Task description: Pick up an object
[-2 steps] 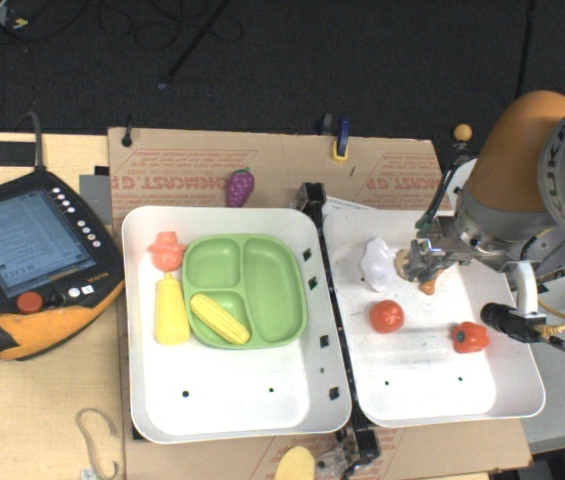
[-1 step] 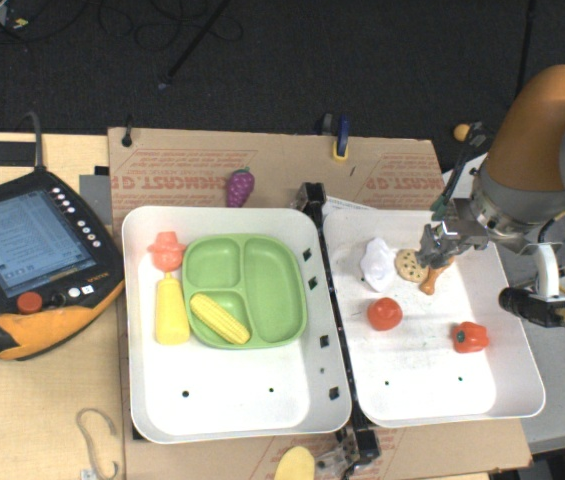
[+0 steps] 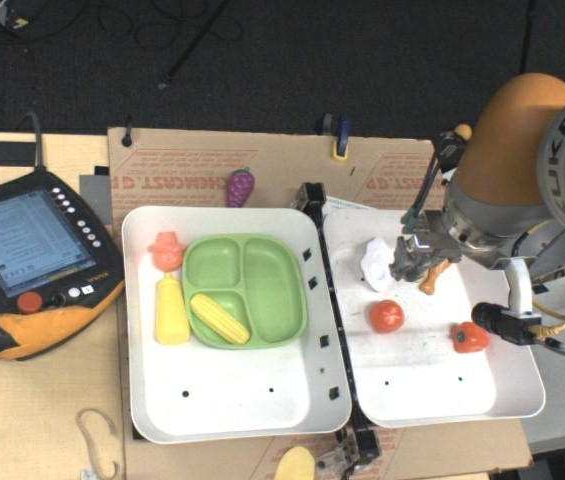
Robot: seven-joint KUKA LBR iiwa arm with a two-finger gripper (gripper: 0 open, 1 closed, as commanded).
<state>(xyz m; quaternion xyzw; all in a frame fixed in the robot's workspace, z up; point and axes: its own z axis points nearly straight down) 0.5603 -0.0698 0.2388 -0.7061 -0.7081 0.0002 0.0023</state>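
**Gripper low over the right bin, among the small toys**

The landmark here is the green, three-compartment plastic plate (image 3: 245,290) lying in the left shallow white bin (image 3: 224,413). A yellow toy corn cob (image 3: 220,318) lies in the plate's front compartment, tilted. Just left of the plate, touching or nearly touching its rim, stands a yellow toy bottle (image 3: 170,310), and behind that, at the plate's upper left corner, a pinkish-red toy (image 3: 166,252). A purple toy bunch of grapes (image 3: 240,187) sits on the brown cardboard behind the plate, outside the bin.

To the right of the plate, across the dark divider, is the right white bin (image 3: 442,393). In it, nearest the plate, lies a crumpled white object (image 3: 376,261); just in front of that is a red toy tomato (image 3: 386,316), and further right a red toy pepper (image 3: 470,337).

The grey arm's dark gripper (image 3: 410,261) is down in the right bin, just beside the white object and behind the tomato. An orange stick-like piece (image 3: 434,275) shows at its right side. Whether its fingers are spread or closed, and whether they have anything, cannot be told.

Well to the plate's left, a black and orange control pendant (image 3: 32,260) rests on the bench.
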